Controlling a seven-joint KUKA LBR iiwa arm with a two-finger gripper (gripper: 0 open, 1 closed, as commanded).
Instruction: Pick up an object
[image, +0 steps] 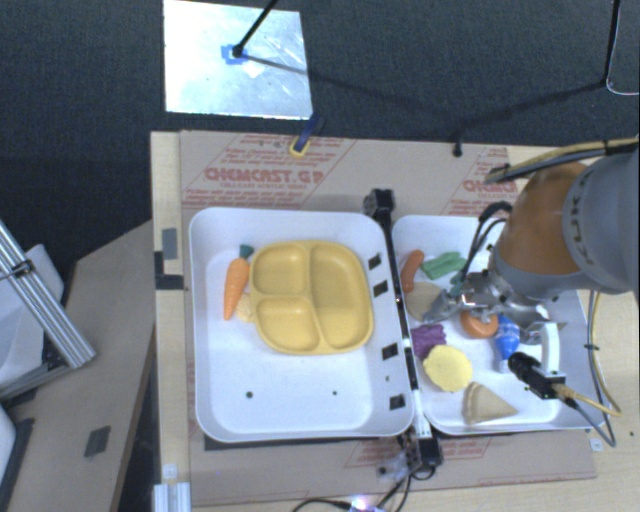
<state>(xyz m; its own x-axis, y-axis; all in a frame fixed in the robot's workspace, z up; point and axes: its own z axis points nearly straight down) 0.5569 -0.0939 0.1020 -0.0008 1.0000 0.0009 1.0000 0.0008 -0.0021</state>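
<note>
My gripper (468, 300) is down in the right bin (570, 415), near its middle. It hangs over a beige piece (424, 298) and an orange slice (480, 324). Around it lie a red sausage (411, 268), a green piece (443, 265), a purple grape bunch (428, 338), a yellow round piece (448, 368), a beige wedge (487, 402) and a blue piece (506, 338). The grey and orange wrist (545, 235) hides part of the bin's right side.
The left bin (215, 400) holds a yellow divided plate (305, 296) with a toy carrot (235, 284) to its left. A black divider (395, 300) runs between the bins. Cables (590, 400) trail off the arm at the right bin's front corner.
</note>
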